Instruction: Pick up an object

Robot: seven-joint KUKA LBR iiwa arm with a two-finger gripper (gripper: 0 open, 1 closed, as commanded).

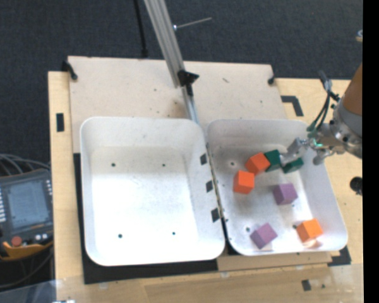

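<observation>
Claw (290, 156) at the upper right of the right bin (325, 191), reaching in from the right and low over the bin floor; whether its fingers stand wide or narrow cannot be told. Green pieces show at its tip, just beside a dark green block (273, 157), which touches an orange cube (258, 163). A second orange cube (244, 182) lies just below and left of these, near the bin's left wall. A purple cube (284, 193) sits near the bin's middle, a second purple cube (263, 235) near the lower edge, and a third orange cube (310, 230) in the lower right corner. Left bin (88, 169) adjoins the right bin on the desk (60, 169). A grey pendant (20, 206) lies off the desk's left edge.
</observation>
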